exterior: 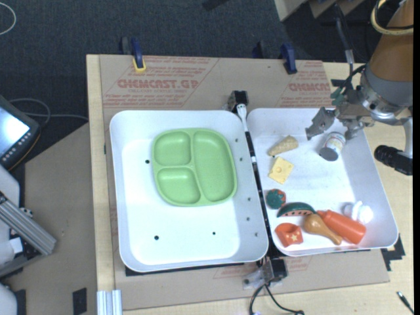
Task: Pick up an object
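Toy food (321, 223) along near rim, arm's tool (331, 136) over right bin's (380, 195) far end

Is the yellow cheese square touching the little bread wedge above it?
Apart. In the camera view, bare white bin floor shows between the cheese square and the bread wedge.

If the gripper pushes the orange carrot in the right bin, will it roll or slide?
The carrot looks rounded and tapered, so it would probably roll in a curve. It lies touching the drumstick, which would likely move too. It looks like smooth plastic, perhaps slippery.
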You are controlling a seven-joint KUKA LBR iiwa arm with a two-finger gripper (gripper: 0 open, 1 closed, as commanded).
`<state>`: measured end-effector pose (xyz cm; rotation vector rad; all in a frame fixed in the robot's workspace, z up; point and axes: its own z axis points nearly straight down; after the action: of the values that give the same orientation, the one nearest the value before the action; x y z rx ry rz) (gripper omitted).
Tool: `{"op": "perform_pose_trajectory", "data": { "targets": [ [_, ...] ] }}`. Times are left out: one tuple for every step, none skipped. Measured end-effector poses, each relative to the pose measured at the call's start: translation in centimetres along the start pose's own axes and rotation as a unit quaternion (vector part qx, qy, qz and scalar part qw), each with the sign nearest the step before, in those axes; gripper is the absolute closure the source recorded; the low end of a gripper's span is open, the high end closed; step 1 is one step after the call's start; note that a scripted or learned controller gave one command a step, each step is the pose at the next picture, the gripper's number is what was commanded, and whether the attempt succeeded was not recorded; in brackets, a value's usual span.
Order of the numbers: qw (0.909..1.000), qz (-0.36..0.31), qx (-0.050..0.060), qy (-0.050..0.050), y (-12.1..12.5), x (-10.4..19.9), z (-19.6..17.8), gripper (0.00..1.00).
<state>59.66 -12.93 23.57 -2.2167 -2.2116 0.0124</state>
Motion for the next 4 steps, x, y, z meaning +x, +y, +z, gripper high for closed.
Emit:
{"op": "perform_pose_trajectory", "data": {
  "targets": [
    [1.0000, -0.001, -0.007, -0.001, 0.2, 0.0, -0.8, 0.00],
    [1.0000, -0.001, -0.004, 0.000, 0.4, 0.2, 3.5, 0.00],
    [1.0000, -0.001, -0.004, 0.000, -0.6, 0.3, 8.7, 0.00],
    [1.0000, -0.001, -0.003, 0.000, -1.1, 0.6, 13.1, 0.00]
  ]
}}
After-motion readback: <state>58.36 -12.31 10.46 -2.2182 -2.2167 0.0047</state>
